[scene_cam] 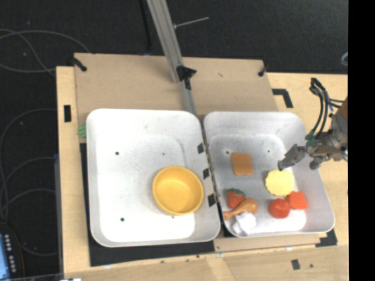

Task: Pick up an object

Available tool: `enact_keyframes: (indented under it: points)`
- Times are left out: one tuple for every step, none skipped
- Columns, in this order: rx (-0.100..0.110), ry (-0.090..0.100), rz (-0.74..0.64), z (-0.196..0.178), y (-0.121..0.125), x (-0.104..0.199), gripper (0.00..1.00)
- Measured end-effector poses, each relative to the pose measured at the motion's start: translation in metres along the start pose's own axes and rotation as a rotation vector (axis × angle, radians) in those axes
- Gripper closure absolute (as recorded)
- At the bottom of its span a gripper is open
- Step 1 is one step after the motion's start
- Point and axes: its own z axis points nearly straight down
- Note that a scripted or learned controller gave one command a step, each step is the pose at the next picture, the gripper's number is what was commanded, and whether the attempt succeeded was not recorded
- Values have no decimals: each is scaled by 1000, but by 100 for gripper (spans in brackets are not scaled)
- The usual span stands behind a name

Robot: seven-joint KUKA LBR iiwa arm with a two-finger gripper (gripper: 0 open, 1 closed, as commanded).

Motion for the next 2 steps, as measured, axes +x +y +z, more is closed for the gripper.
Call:
enact_keyframes:
  points:
    - [0,0,1,0,0,0,0]
    - [5,-1,4,50,7,6,0]
